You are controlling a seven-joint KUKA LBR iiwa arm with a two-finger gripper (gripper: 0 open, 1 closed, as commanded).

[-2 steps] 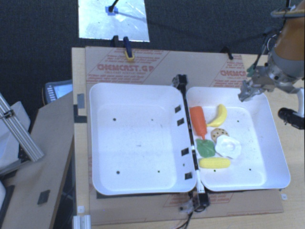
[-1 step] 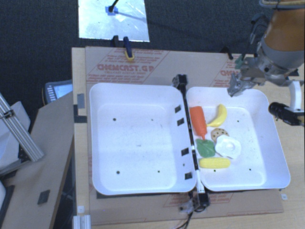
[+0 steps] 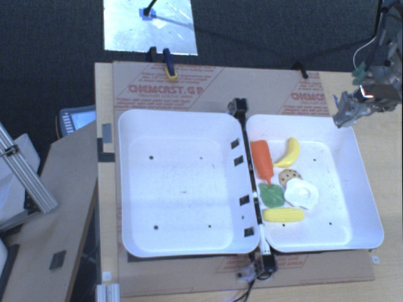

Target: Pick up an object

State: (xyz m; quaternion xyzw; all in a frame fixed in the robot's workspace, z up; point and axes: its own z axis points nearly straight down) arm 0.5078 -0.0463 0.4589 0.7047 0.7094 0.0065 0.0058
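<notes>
- Toy food items, the objects on offer for picking, lie clustered in the right bin (image 3: 359, 168), toward its left wall beside the divider between the two bins.
- A toy carrot (image 3: 262, 160), orange with a green leafy top (image 3: 272, 195), lies lengthwise along that left wall, its leafy end nearer the camera.
- A yellow banana (image 3: 289, 151) curves just right of the carrot, near the far part of the bin.
- A brown cookie (image 3: 288, 177) sits below the banana, touching or partly tucked under a white fried egg (image 3: 301, 194), which lies just beside the carrot's green top.
- A yellow corn cob (image 3: 283, 215) rests crosswise at the near end of the cluster, just below the egg and the leaves.
- The gripper (image 3: 345, 113) hangs at the far right corner of the right bin, over its rim, well apart from the food; nothing is seen between its fingers, and whether they stand apart or together cannot be told from this slant.
- The arm (image 3: 381, 80), with cabling, enters from the right edge.
- The left bin (image 3: 182, 181) shows a bare white floor marked with a few small dark dots.
- Both bins sit on a cardboard sheet (image 3: 164, 87) printed with red lettering, held by a yellow-and-blue clamp (image 3: 169, 65) at its far edge.
- A shiny metal plate (image 3: 150, 17) lies beyond the cardboard on dark flooring.
</notes>
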